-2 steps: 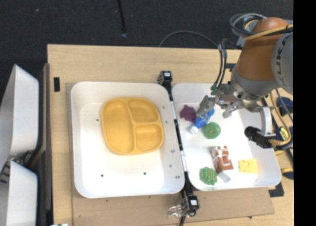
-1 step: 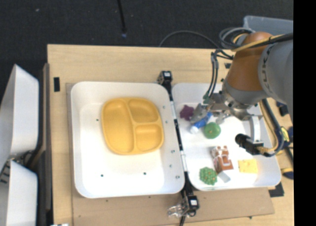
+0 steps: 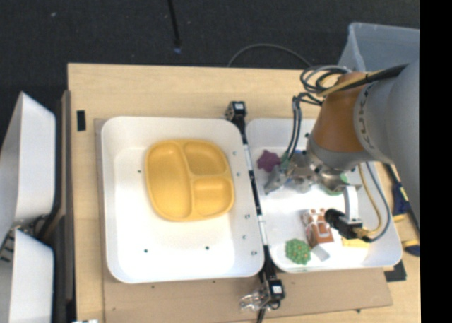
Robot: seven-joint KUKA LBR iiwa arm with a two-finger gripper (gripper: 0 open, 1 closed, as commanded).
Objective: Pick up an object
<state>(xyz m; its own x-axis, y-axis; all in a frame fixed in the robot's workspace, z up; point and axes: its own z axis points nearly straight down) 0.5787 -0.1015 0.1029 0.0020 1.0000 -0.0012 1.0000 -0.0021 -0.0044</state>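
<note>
**Gripper low in the right bin beside the purple piece; no grasp confirmed**

I find the gripper [image 3: 281, 179] down inside the right bin [image 3: 332, 266], close to its left wall and towards the far-left corner. The purple object [image 3: 268, 160] lies just beside it, nearer the far edge and close to that same wall. I cannot tell whether the gripper is clenched or released. Nothing is visibly held in it, so I record no grasp.

Two other candidates lie towards the near edge of this bin. A green object [image 3: 298, 251] sits by the near-left corner, and a brown-and-orange block [image 3: 319, 226] sits nearer the middle, apart from it. The left bin [image 3: 127, 244] carries a yellow divided plate [image 3: 189, 178] at its centre, well apart from the work.

In my judgement the step in hand is the final approach on the purple object, and the pick is not yet made. To do it well I would:

- centre the gripper over the piece rather than beside it;
- keep off the left wall;
- go down to the bin floor before closing;
- lift straight up.

The piece looks small and irregular, so an off-centre close would likely push it along the wall instead of seizing it.
</note>
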